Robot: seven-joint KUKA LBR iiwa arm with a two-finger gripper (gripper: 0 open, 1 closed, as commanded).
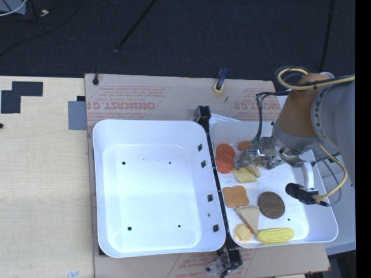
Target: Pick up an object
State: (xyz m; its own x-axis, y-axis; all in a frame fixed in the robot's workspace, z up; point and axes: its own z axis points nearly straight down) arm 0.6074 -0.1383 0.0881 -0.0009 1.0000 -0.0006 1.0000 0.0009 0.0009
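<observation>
My gripper is low in the right bin, near its upper middle. It hangs right over a pale yellow block and may be touching it. A red and orange tomato-like piece lies just left of the gripper. A small orange piece peeks out behind it. Further forward lie a slice of toast, a brown round cookie, a pale cheese wedge, a small yellow lump and a corn cob.
The left bin sits beside the right one, with a black divider strip between them. Both rest on a cardboard sheet. The arm reaches in from the right over the bin's far right corner.
</observation>
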